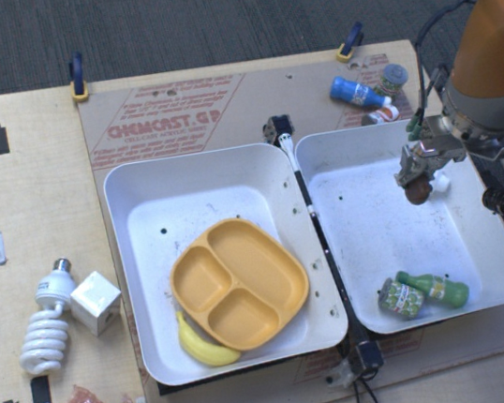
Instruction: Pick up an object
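Honestly the tool is hovering high over the right bin, carrying nothing I can see. Can't tell its state. Best bet, I reckon: swing toward the green bottle, drop straight down, straddle its body. It's lying near the bin's front edge, well apart from the tool.

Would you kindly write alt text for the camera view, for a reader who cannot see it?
A grey robot arm's pincer hovers over the right bin, where a green bottle lies near the front. The left bin holds a yellow divided plate partly covering a banana.
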`<control>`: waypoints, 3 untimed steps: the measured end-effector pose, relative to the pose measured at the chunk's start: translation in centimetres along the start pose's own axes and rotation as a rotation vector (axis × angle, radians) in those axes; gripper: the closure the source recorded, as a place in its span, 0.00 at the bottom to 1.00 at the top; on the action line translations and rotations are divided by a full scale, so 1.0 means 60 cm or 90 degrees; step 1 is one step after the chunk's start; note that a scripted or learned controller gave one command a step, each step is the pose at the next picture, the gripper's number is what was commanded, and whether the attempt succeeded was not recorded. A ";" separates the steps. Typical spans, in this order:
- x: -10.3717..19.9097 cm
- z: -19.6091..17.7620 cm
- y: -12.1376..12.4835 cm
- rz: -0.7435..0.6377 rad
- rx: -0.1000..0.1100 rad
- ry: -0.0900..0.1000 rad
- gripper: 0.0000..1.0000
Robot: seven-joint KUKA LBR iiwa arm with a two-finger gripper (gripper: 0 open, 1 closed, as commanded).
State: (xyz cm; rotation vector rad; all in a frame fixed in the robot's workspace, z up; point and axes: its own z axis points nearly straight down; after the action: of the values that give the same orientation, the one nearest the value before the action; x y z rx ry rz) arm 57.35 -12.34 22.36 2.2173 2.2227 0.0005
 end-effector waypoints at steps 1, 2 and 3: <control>0.114 -0.007 0.060 0.001 0.001 0.000 1.00; 0.171 -0.072 0.027 0.000 0.001 0.000 1.00; 0.241 -0.104 0.010 -0.001 0.000 0.000 1.00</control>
State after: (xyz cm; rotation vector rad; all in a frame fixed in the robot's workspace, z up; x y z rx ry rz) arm 57.89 2.11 28.58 2.2163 2.2237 0.0012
